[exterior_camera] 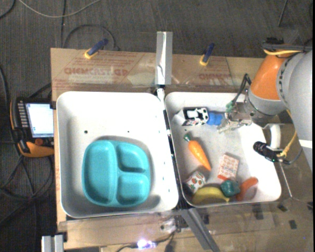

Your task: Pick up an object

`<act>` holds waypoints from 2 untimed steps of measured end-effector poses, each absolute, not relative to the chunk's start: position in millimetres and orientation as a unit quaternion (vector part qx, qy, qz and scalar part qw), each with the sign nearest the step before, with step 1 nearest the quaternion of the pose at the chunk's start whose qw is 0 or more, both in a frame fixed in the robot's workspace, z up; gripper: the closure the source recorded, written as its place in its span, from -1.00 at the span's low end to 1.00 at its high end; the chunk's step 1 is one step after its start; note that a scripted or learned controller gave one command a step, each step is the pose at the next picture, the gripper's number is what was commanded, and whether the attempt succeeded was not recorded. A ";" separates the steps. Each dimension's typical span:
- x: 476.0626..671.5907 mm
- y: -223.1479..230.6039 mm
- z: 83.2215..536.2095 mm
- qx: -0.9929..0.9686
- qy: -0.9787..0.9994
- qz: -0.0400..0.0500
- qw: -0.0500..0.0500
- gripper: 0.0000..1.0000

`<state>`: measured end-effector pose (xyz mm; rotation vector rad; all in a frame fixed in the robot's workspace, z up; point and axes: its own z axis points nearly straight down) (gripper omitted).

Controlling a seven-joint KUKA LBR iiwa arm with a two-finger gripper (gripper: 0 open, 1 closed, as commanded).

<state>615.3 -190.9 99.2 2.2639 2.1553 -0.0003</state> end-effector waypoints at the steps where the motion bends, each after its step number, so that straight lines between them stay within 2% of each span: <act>1: 615.2 -191.0 99.2 0.724 0.690 -0.001 0.008 -1.00; 2: 598.5 -197.3 90.5 0.769 0.639 0.004 0.006 -1.00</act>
